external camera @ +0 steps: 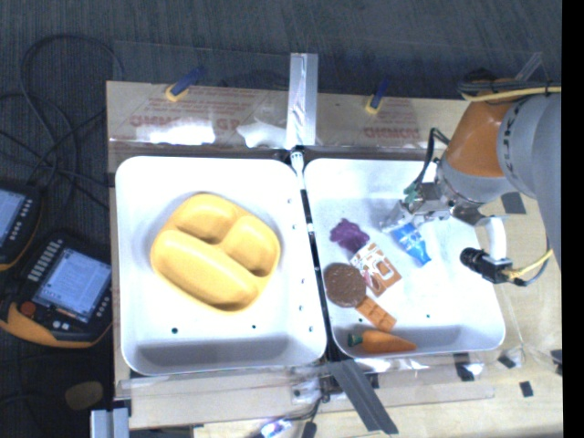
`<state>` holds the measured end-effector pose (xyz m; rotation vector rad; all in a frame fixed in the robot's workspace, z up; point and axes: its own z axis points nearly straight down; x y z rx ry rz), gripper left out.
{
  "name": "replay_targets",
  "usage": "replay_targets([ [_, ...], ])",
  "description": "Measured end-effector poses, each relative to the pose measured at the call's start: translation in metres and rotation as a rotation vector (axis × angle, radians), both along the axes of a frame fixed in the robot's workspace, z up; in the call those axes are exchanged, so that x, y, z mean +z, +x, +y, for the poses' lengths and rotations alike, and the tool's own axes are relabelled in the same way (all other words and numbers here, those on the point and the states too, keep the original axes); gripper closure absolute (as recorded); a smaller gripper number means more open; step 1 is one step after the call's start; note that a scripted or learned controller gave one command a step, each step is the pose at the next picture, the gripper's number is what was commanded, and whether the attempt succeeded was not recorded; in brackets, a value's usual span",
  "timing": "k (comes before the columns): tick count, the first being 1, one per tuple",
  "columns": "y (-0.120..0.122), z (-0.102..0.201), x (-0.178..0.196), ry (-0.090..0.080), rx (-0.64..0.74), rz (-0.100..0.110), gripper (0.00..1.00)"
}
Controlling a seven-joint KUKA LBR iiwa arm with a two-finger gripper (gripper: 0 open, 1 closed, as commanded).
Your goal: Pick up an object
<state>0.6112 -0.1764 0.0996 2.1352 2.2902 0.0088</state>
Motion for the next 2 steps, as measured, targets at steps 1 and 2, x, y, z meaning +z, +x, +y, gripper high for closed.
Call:
replay_targets([
  [1,0.0,0.0,0.008,0.001,0.0,0.001,1.0],
  [2,0.01,0.056,0.091,0.002,-0.072,0.013,1.0],
])
